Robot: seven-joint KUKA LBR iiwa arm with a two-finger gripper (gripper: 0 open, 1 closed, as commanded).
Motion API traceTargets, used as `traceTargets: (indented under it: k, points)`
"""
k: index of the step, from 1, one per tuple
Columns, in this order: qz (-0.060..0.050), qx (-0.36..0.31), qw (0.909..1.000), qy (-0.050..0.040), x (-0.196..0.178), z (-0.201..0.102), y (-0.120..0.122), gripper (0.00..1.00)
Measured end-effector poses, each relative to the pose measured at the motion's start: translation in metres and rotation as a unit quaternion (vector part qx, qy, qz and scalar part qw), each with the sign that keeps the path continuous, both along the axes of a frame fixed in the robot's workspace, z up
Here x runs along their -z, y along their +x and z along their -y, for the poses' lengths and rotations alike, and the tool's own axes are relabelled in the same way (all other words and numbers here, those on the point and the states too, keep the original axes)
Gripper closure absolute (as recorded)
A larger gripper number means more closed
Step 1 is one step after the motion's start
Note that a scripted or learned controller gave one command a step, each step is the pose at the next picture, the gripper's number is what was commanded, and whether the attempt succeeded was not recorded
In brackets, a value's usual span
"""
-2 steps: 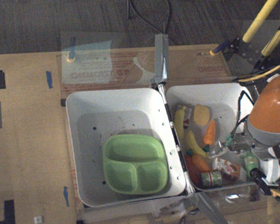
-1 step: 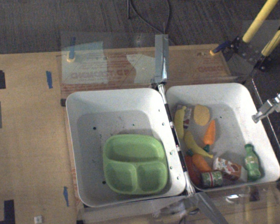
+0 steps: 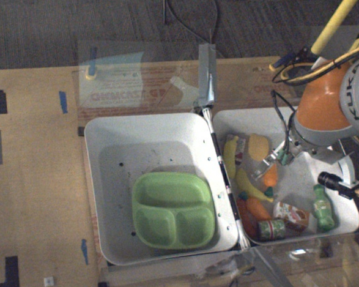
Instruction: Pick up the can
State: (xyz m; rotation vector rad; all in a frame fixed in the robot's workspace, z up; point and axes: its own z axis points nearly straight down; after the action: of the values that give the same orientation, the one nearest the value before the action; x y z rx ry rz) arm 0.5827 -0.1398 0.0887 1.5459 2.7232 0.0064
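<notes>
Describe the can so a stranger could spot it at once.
Look in the right bin, along its near wall. The can lies on its side there, between the carrot and the green bottle. It alone is a short cylinder with a red and green label.

The arm point(image 3: 354, 97) bears the letters "KUK" on its side.

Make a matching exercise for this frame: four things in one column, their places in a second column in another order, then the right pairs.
Things:
1. green divided tray
2. can
3. green bottle
4. gripper

Places:
A. lying on its side at the right bin's near edge
B. over the middle of the right bin, by an orange carrot
C. in the left bin
D. near the right bin's front right corner

Pairs: 1-C, 2-A, 3-D, 4-B
</notes>
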Motion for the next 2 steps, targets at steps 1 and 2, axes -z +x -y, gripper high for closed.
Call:
traceTargets:
  k: [1,2]
  points:
    - [-0.003,0.131,0.9914,0.0009,-0.19,-0.02,0.015,0.0]
    - [-0.005,0.147,0.9891,0.0015,-0.098,0.027,-0.083,0.0]
